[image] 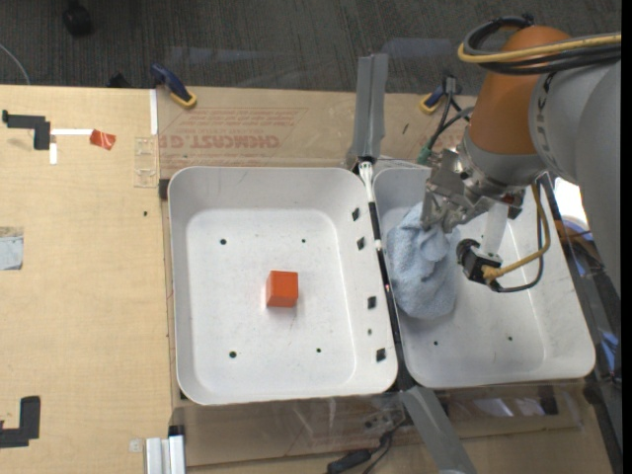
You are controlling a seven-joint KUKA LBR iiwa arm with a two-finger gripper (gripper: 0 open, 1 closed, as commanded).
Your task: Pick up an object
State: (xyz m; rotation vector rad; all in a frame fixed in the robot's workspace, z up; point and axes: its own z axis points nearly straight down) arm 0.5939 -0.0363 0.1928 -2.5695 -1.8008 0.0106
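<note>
My pincer (441,217) pinches the top edge of a crumpled pale blue cloth (419,265) in the right-hand shallow white bin (533,349). A small orange-red cube (282,288) sits mid-floor in the left-hand white bin (197,294).

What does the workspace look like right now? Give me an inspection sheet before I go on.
Surface: two shallow white bins side by side, left bin, right bin, on a cardboard-covered bench.
Job's things: small orange-red block near the left bin's middle; crumpled pale blue-grey cloth at the right bin's left side.
Clutter: nothing seen in the bins.
Grippers: two-finger gripper at the cloth's upper edge.
Cables: yellow-and-black cable looping below the wrist.
Surroundings: blue-yellow clamps, grey carpet.
</note>
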